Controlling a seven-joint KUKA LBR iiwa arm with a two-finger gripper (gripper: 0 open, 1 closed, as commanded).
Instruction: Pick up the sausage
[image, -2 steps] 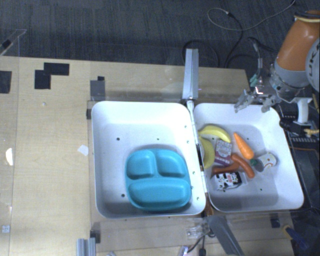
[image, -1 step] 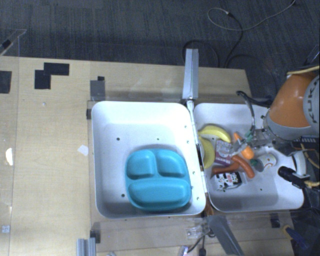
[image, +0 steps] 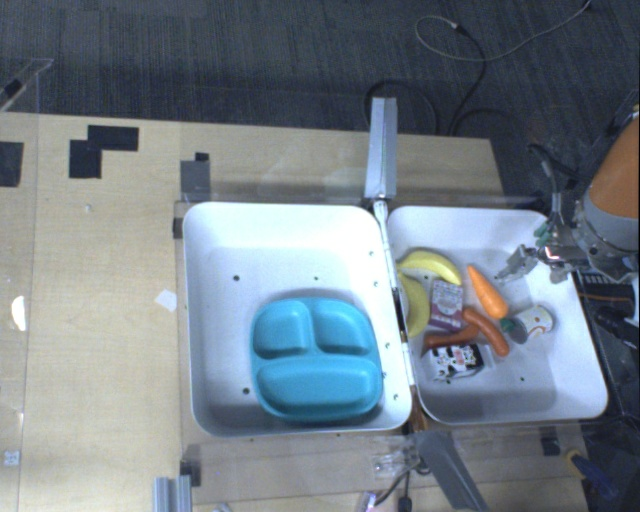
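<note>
Two bins (image: 290, 225) sit side by side. I see a blue divided tray (image: 316, 358) in the left one. Right bin: bananas (image: 430, 266), a printed packet (image: 445, 305), lettering unreadable, the sausage (image: 485, 331) at centre, a carrot (image: 487, 292). Gripper (image: 535, 255) at the frame's right edge, above the bin, fingers spread, holding nothing.

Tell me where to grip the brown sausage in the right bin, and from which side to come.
Grip the brown sausage near its bare middle, from above, fingers across its narrow width. It lies flat, roughly left to right; the orange carrot crosses its right end, so that end looks crowded.
</note>
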